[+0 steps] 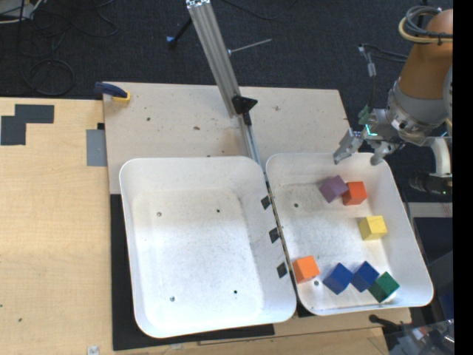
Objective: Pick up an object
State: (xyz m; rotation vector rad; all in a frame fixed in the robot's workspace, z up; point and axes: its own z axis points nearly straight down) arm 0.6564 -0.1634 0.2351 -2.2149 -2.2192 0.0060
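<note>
Fingers (365, 151) spread wide, nothing between them, poised over the far rim of the right bin (414, 231). Nearest below them: purple cube (332, 188) touching an orange-red cube (355, 193), both tilted. Farther: yellow cube (372, 227), orange cube (305, 268), two blue cubes (350, 278), green cube (384, 286). Left bin (133, 220) lies beyond. No legible markings.

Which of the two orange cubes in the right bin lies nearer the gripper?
The orange cube touching the purple cube, toward the bin's far end. The other orange cube sits by the divider, closer to the camera.
</note>
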